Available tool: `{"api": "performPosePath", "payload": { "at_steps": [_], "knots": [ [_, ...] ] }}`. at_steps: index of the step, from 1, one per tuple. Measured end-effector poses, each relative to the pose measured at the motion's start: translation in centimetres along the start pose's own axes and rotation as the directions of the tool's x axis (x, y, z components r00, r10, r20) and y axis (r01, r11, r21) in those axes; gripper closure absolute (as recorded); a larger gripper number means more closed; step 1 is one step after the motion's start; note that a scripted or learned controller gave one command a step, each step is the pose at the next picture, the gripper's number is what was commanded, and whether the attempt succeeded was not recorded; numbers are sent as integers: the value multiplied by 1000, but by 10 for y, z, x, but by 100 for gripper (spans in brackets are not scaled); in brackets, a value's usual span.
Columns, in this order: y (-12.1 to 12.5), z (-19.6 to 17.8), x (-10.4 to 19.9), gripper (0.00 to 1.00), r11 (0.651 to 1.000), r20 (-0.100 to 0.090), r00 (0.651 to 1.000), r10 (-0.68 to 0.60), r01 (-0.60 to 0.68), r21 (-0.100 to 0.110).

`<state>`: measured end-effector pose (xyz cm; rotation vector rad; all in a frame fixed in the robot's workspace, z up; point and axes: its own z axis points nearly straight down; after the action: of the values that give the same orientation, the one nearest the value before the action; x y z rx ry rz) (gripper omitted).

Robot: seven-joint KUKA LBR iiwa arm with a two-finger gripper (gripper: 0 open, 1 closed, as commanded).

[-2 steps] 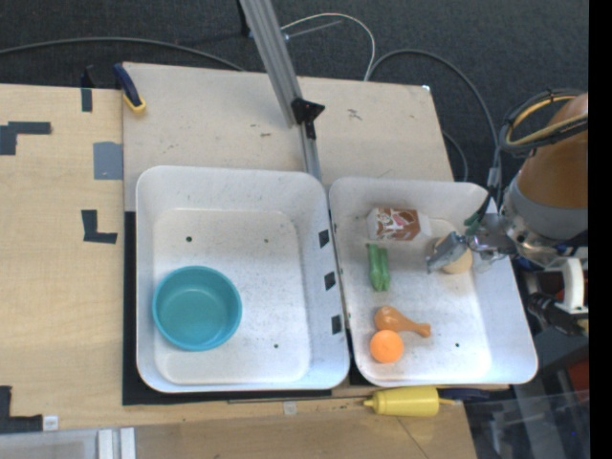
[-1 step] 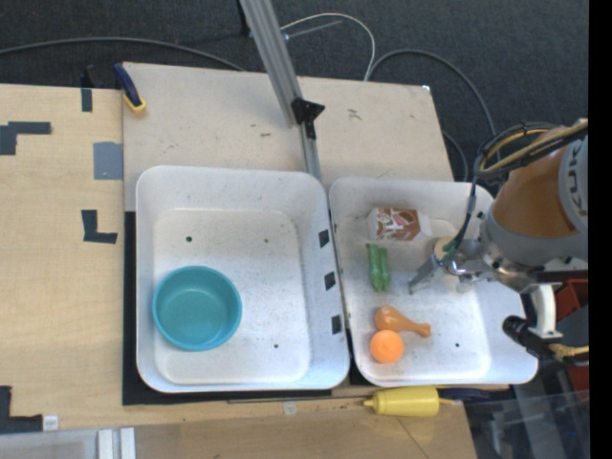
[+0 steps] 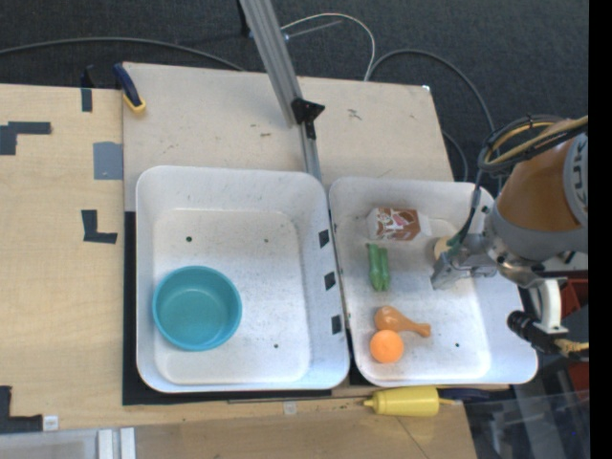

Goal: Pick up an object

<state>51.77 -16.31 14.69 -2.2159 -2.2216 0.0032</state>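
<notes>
Reaching in from three o'clock, the end effector [image 3: 448, 273] hangs low over the right bin [image 3: 478, 357], and whether it is open or closed cannot be told. Toward nine o'clock from it lie a green vegetable [image 3: 379, 267] and a brown-and-white packet [image 3: 395, 224]; an orange ball [image 3: 386, 346] touches a drumstick-shaped toy [image 3: 401, 322] near seven o'clock. A teal bowl [image 3: 197, 307] sits in the left bin [image 3: 229, 185].

You have two bins [image 3: 153, 256]. The left one holds one bowl [image 3: 197, 307]. The right one holds one packet [image 3: 395, 224], one green vegetable [image 3: 379, 267], one drumstick [image 3: 402, 323] and one orange [image 3: 386, 346]. One yellow bottle [image 3: 408, 402] lies outside.
</notes>
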Motion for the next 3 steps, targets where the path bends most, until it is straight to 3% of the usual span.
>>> {"api": "performPosePath", "payload": {
  "at_steps": [2, 3],
  "knots": [
    [1, -75, 5, 100, 1000, 2, 1000, 1, -1, -6],
    [5, -84, 59, 100, 1000, -1, 1000, -5, 5, -4]
  ]
}}
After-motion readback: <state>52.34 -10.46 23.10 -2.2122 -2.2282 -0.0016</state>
